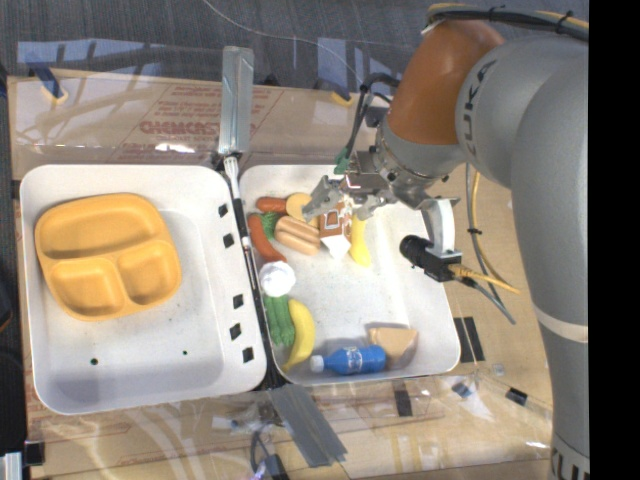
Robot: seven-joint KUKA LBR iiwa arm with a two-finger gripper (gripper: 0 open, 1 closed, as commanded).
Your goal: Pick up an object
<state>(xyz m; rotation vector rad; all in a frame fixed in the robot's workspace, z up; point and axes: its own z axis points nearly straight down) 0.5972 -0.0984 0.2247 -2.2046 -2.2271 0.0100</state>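
Note:
The right bin [430,308] holds several toy foods. A hot dog [297,235] lies at its upper left beside a red sausage [270,205] and a round tan piece [298,205]. My gripper [335,206] hangs low over this cluster, just right of the hot dog. A small brown-and-white item [333,222] sits directly under it, and whether it is gripped is unclear. A yellow piece [359,244] lies just to the right. Further forward are a white ball [278,278], a green item [277,318], a banana [300,334], a blue bottle [345,360] and a tan wedge [393,340].
The left bin [60,368] holds a yellow compartment tray [105,253] in its upper half. A divider with black clips [240,268] runs between the bins. The arm's grey body [520,168] overhangs the right bin's far right side, with a black fitting [428,256] and cables.

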